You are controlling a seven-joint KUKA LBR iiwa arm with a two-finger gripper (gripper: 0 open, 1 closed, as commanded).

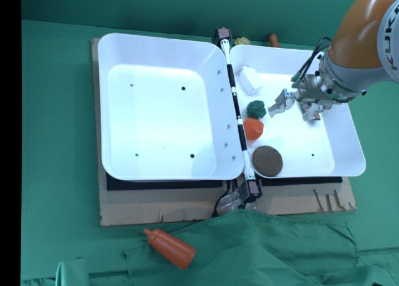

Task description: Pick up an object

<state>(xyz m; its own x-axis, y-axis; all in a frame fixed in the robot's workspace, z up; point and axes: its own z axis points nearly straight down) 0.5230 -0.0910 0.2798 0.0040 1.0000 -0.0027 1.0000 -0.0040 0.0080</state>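
The right bin (336, 147) holds several items along its left side: a white block (250, 80), a dark green lump (256, 109), an orange-red round piece (252, 129) and a brown disc (267, 161). My gripper (295, 106) hangs over the middle of this bin, to the right of the green lump and apart from it. Its two fingers (280, 104) are spread wide, with nothing between them.
The left bin (118, 51) sits beside the right one, a black-and-white divider strip (235, 101) between them. An orange bottle (169, 248) lies on the green cloth at the front. A small orange item (274, 40) rests behind the right bin.
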